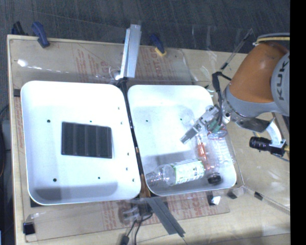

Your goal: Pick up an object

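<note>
Gripper [193, 132] over right bin [158, 98], toward its right edge; finger state cannot be told, nothing visibly held. Clear plastic bottle [181, 172] with green-white label lies on side along bin's near edge. Second clear bottle [213, 149] against right wall, just beside gripper. Left bin [41, 101] carries dark ribbed panel [86, 140] at centre.

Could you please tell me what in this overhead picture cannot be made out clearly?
- Gripper, camera view: too small and blurred to tell how it stands or whether it touches anything.
- Upright clear bottle, camera view: its top is hidden behind the wrist.
- Lying bottle, camera view: label print too small to read.
- Dark ribbed slab in the left bin: too dim to identify.
</note>
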Robot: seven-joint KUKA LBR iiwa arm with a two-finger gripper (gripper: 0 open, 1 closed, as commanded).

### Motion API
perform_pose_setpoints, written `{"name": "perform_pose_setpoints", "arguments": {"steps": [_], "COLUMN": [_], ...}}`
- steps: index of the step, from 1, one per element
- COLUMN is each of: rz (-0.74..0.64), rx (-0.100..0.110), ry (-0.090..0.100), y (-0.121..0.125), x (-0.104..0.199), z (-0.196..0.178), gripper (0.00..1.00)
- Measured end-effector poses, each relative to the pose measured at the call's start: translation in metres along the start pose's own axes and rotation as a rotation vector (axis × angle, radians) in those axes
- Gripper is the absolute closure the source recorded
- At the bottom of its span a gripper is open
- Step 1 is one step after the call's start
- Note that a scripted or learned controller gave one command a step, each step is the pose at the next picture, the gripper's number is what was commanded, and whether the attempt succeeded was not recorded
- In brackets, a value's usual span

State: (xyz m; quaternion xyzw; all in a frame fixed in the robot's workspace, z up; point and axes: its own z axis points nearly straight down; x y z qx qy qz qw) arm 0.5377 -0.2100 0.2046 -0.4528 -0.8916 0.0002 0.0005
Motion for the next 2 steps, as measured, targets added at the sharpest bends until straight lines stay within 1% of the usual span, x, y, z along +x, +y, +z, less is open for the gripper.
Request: {"name": "perform_pose_setpoints", "arguments": {"steps": [1, 2], "rz": [0.001, -0.275], "rx": [0.0, -0.001], "ry": [0.0, -0.002], "y": [0.0, 0.036], "x": [0.0, -0.024], "z": [0.0, 0.021], "gripper": [0.0, 0.0]}}
